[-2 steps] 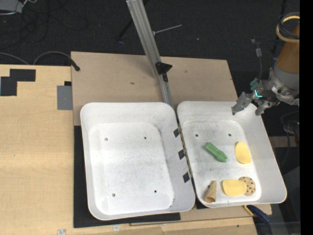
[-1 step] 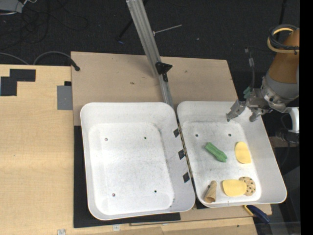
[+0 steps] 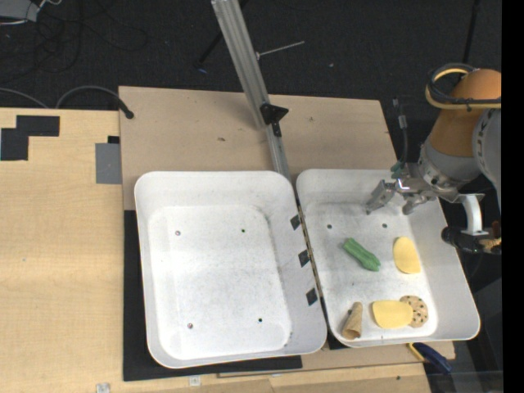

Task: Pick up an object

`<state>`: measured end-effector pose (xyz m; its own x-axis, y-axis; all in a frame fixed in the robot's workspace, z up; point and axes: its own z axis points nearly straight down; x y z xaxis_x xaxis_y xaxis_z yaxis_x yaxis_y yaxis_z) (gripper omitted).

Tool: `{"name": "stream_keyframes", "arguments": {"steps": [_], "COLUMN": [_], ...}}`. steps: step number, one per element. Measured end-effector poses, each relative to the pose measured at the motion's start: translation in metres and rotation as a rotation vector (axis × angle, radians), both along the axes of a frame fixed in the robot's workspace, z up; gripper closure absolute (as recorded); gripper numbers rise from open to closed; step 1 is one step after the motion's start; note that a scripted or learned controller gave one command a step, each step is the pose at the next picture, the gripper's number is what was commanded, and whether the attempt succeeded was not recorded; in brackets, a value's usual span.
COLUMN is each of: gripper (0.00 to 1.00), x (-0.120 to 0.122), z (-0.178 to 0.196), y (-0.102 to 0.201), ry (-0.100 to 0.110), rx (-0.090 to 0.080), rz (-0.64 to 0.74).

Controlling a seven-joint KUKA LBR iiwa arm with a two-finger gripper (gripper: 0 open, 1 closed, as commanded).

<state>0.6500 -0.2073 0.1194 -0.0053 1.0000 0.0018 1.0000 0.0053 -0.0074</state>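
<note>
Right white bin (image 3: 458, 322), pincer (image 3: 394, 201) spread open, holding nothing, green object (image 3: 361, 254) just below it, apart.

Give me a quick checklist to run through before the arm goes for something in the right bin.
1. Claw open: ok, fingers spread apart.
2. Claw carrying nothing: ok, no item between its fingers.
3. Claw over the right bin: ok, above its far end.
4. Green piece free to grasp: ok, it lies alone, apart from its neighbours.
5. Yellow oval clear of the bin wall: ok, bare floor all round it.
6. Cookie separate from the yellow piece: not ok, they touch or overlap.
</note>
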Motion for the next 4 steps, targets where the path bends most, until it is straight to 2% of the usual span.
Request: {"name": "stream_keyframes", "arguments": {"steps": [1, 2, 3, 4], "gripper": [0.00, 1.00, 1.00, 1.00], "x": [0.000, 0.000, 0.001, 0.011], "z": [-0.030, -0.018, 0.046, 0.104], "y": [0.002, 0.002, -0.002, -0.002], "ry": [-0.002, -0.004, -0.012, -0.013], "rx": [-0.001, -0.002, -0.004, -0.004], "rz": [0.002, 0.005, 0.000, -0.002]}}
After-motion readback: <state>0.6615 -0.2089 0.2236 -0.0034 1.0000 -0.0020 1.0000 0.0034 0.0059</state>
